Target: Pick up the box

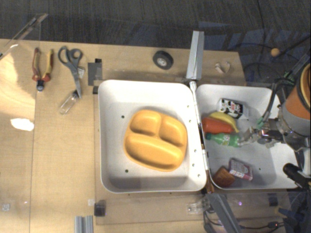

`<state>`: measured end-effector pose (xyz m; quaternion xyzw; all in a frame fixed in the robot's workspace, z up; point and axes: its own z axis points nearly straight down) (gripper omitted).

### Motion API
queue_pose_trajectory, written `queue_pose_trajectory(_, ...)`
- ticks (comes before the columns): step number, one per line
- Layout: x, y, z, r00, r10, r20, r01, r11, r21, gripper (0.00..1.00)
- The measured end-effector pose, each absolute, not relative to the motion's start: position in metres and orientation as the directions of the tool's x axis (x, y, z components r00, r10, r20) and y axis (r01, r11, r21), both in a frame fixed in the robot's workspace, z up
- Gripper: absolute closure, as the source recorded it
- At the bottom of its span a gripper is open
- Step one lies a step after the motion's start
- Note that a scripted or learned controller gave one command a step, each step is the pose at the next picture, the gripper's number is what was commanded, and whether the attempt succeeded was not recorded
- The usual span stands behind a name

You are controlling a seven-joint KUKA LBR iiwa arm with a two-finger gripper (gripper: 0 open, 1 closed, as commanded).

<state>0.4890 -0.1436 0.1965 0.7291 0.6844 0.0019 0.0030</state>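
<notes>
One box | front of right bin | claw just behind it

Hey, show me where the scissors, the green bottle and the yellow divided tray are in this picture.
scissors (74, 67), camera view, on the blades just below the handles.
green bottle (224, 139), camera view, middle of its body, right bin.
yellow divided tray (156, 139), camera view, centre of its top, left bin.

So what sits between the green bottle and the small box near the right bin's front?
Bare white bin floor in the camera view; the green bottle and the box lie apart.
</notes>
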Motion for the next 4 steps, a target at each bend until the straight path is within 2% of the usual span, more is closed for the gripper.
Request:
queue_pose_trajectory(1, 0.489, -0.136, 0.092, -0.227, 0.974, -0.002, 0.974, 0.227, 0.006, 0.00)
queue_pose_trajectory(2, 0.492, -0.105, 0.090, -0.272, 0.962, -0.011, 0.962, 0.273, 0.017, 0.00)
queue_pose_trajectory(3, 0.501, -0.114, 0.096, 0.050, 0.999, 0.000, 0.999, -0.050, 0.005, 0.00)
queue_pose_trajectory(4, 0.573, -0.124, 0.089, -0.004, 1.000, -0.004, 1.000, 0.004, 0.013, 0.00)
